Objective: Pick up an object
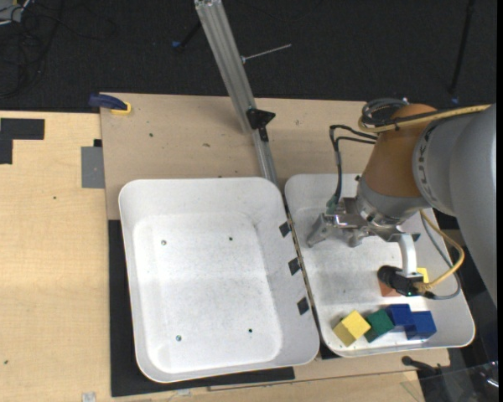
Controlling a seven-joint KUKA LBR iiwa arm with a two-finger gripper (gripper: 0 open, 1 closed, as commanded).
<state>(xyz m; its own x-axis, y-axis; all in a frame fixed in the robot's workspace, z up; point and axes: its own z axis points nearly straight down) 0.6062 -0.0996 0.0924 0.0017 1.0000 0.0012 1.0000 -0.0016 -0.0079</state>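
Gripper [342, 227] hangs low over rt bin [318, 193] upper part, jaw state can't tell, w/ yellow block [350, 327], green block [379, 322] & blue block [412, 321] clustered near bin's front edge, apart from gripper.

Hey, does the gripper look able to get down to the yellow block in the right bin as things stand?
Probably yes. The yellow block lies uncovered near the right bin's front edge, the green block close beside it, and the gripper hovers over the same bin.

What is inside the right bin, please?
In the right bin: a yellow block, green block, blue block and an orange object. The arm covers the bin's far right part.
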